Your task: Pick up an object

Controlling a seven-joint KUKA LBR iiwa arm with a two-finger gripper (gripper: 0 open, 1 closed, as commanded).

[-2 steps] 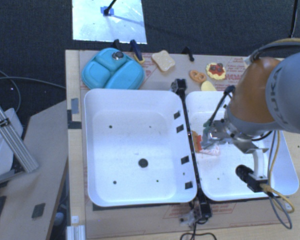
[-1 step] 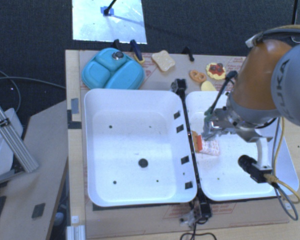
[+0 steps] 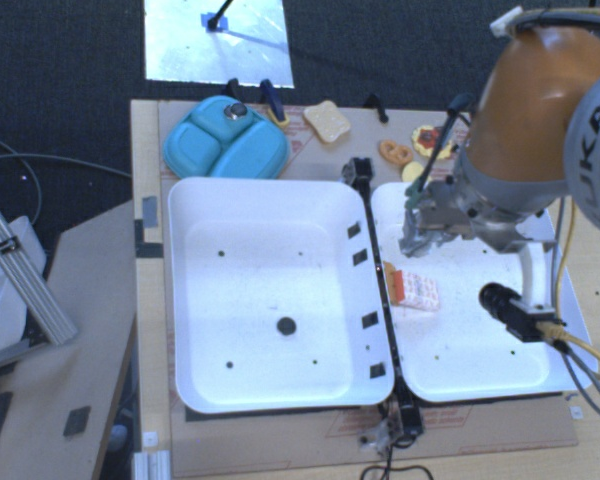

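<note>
We see the arm (image 3: pixel 545 98) reaching in from the right, its orange band filling the upper right and its grey wrist hanging over the right bin (image 3: pixel 480 368). The gripper (image 3: pixel 417 236) sits low over the upper left part of that bin, close to the divider between the two bins. We cannot tell how far it is parted, because the wrist body covers most of it and what shows beneath is a dark, blurred shape. We see nothing clearly between its tips, and we cannot tell whether it touches the bin floor.

Just below the gripper, a small packet (image 3: pixel 412 289) with red and white print lies flat on the right bin's floor, near the divider. It appears apart from the gripper, with a strip of white floor showing between them. A black cylindrical part (image 3: pixel 510 311) on the arm's side juts out over the same bin, to the right of the packet.

In the left bin (image 3: pixel 210 368) a small dark round object (image 3: pixel 286 325) rests near the middle of the floor.

Behind the bins, on the bench, we see a blue divided tray (image 3: pixel 226 140), a slice of toy bread (image 3: pixel 327 122) and a toy pretzel (image 3: pixel 394 152).
</note>
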